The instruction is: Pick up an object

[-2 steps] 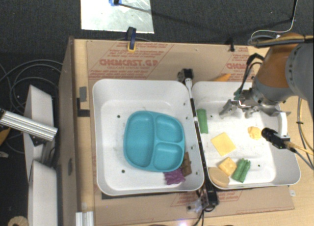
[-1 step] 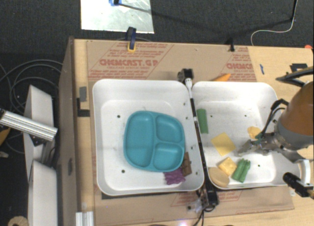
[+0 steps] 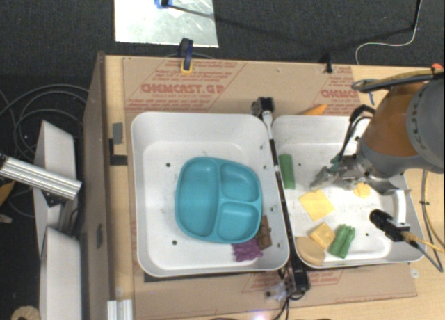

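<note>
The gripper, fingers unreadable, hovers by the cheese: flat, light, slick, so pinch its edges.

Teal plate, yellow square, purple scrap.

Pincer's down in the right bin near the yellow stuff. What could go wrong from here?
1. The pincer sits on bare floor above the yellow slab, so it may well close on nothing.
2. The slab lies flat and looks thin; fingers may slide over it.
3. The green block and tan piece touch, so a grasp there may drag both.
</note>
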### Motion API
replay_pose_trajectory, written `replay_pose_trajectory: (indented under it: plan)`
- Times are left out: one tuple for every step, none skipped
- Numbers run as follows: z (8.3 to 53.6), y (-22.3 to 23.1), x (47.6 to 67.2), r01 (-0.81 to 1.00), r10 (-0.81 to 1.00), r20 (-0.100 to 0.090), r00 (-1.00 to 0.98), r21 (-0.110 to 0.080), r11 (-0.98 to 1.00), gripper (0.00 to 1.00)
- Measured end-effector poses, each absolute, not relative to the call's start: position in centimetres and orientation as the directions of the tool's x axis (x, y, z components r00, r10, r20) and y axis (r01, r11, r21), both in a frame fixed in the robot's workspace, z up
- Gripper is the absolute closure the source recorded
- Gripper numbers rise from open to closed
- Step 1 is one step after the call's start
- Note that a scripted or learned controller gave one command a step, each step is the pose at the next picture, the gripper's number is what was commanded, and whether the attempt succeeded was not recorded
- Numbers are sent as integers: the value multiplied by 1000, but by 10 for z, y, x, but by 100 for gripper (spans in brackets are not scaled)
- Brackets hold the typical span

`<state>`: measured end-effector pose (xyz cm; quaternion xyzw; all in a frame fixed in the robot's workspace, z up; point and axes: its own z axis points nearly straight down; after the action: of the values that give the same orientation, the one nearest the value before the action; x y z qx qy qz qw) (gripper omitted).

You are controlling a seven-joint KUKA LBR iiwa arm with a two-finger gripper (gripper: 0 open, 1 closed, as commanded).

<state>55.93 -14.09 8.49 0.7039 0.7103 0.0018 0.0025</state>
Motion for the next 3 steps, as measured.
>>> replay_pose_trajectory:
  plan:
    - [196, -181, 667, 1000, 1000, -8, -7, 20, 7, 0]
    - [117, -160, 635, 1000, 1000, 1, -2, -3, 2, 0]
    - [83, -199, 568, 1000, 1000, 0, 2, -1, -2, 0]
